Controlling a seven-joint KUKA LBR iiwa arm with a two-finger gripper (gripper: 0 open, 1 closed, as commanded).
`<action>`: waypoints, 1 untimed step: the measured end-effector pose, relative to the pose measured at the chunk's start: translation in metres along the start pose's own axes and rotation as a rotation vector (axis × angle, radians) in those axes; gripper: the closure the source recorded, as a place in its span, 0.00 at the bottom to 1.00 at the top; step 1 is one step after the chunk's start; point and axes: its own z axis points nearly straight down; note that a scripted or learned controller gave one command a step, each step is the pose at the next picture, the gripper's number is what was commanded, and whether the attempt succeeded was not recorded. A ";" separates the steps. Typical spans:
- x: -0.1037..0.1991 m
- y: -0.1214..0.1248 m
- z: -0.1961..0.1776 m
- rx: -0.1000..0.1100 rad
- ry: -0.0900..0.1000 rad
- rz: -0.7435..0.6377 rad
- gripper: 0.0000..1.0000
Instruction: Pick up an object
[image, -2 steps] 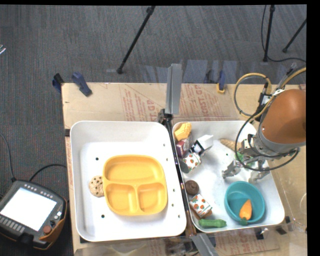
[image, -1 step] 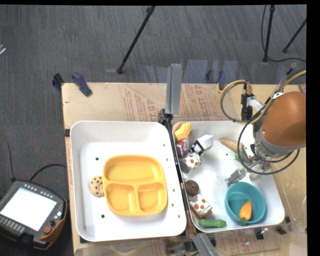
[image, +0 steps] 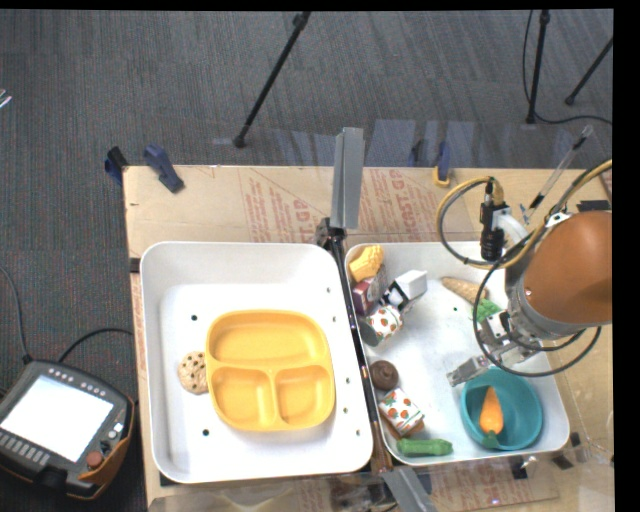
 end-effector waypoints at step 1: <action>-0.008 0.015 -0.011 0.046 0.016 0.016 0.00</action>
